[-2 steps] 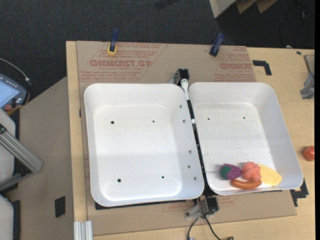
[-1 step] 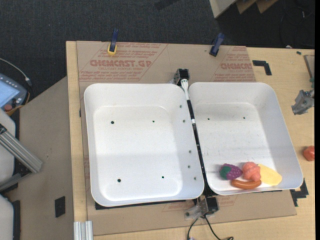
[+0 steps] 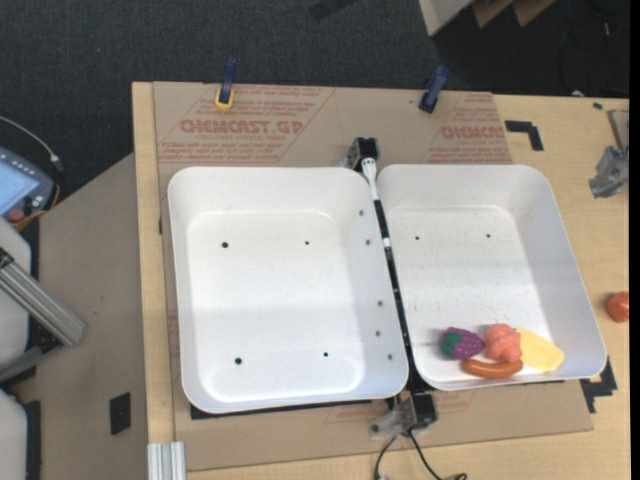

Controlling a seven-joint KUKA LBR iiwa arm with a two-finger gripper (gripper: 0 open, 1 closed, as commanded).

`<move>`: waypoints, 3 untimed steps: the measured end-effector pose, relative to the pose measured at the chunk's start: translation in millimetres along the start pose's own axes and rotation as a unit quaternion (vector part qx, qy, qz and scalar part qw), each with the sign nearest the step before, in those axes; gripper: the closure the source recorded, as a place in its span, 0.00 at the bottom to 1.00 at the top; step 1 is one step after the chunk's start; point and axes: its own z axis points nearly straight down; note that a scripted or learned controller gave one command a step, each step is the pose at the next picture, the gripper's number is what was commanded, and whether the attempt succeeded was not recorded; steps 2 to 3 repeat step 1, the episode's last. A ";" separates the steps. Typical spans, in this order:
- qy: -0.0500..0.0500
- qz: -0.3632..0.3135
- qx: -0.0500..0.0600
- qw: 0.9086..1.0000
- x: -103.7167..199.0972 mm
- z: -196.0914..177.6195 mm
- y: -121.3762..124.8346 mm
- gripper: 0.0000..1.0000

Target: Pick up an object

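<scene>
At the near edge, a black clip (image 3: 412,410) with a wire sits between the two bins. Both bins lie on a brown card sheet (image 3: 300,118) with red letters on it.

The toys are in the right bin (image 3: 560,253), bunched in its near corner. There is a purple toy (image 3: 462,343) on the left. A pink toy (image 3: 503,340) is just beside it, and they seem to touch. A yellow toy (image 3: 543,352) lies on the other side of the pink one. A long red toy (image 3: 492,368) lies flat in front of them, nearest the rim. The rest of this bin is bare white floor with a few small dark dots.

The left bin (image 3: 185,268) sits right next to it, and their rims meet in the middle. It shows four dark dots on its floor.

Out on the bench to the right, a small orange thing (image 3: 618,308) lies by itself, outside the bins.

Farther back, another black clip (image 3: 362,152) sits where the bins meet. At the far edge of the card are a yellow clamp (image 3: 226,94) and a blue clamp (image 3: 433,89).

I cannot tell if the gripper is open or closed.
</scene>
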 end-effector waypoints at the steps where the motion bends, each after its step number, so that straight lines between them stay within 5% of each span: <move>1: -0.001 0.000 -0.001 1.000 0.0 -10.4 -0.6 1.00; 3: -0.001 0.000 -0.001 1.000 0.0 -10.4 -0.6 1.00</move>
